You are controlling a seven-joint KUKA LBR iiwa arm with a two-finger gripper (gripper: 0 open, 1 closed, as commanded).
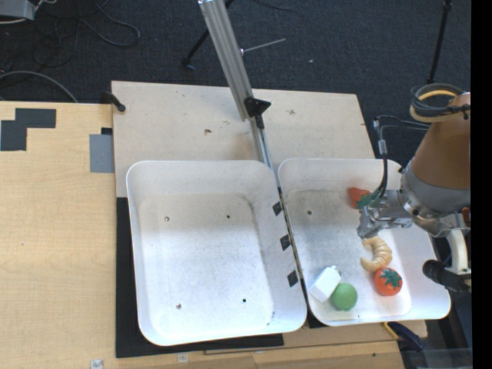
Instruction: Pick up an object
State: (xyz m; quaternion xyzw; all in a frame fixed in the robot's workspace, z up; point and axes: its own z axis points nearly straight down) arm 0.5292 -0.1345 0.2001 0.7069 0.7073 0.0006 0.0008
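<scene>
Reaching in from the right, the grey arm with its orange band point(446, 156) hangs over the right shallow white bin point(307, 183).

The pale wooden bench point(54, 229) carries this bin and the left shallow white bin point(192, 175) side by side. The claw point(374, 223) sits just above a curled tan croissant-shaped toy point(377, 254); whether it is spread or pressed together I cannot tell. A red-orange object point(356, 197) lies just beyond it. Nearer lie a white block point(325, 283), a green ball point(344, 296) touching it, and a red tomato toy point(388, 281).
</scene>
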